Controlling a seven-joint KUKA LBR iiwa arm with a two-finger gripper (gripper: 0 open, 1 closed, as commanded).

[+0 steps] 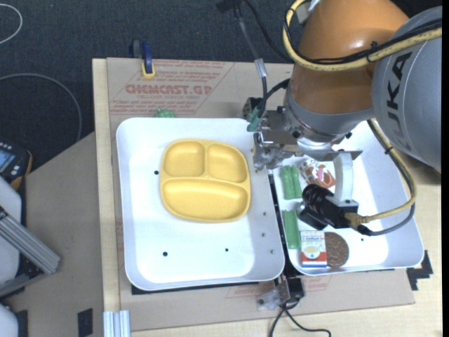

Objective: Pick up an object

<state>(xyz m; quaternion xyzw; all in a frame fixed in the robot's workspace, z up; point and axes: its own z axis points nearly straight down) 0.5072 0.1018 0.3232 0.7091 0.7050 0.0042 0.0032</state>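
My gripper (268,150) hangs below the big orange and grey wrist, over the back left corner of the right bin (393,258), close to the wall between the two bins. Just in front of it lies a green bar (290,182), with a second green bar (290,227) nearer the front. A red and white packet (318,173) lies right of the first bar, partly under the arm. At the front of this bin sit a small carton (313,248) and a brown round disc (337,250). The arm hides much of the bin's back half.
The left bin (140,244) holds a yellow divided plate (205,180) in its back half. A cardboard sheet (175,86) lies behind the bins, with a blue and yellow clamp (146,57) at its far edge.
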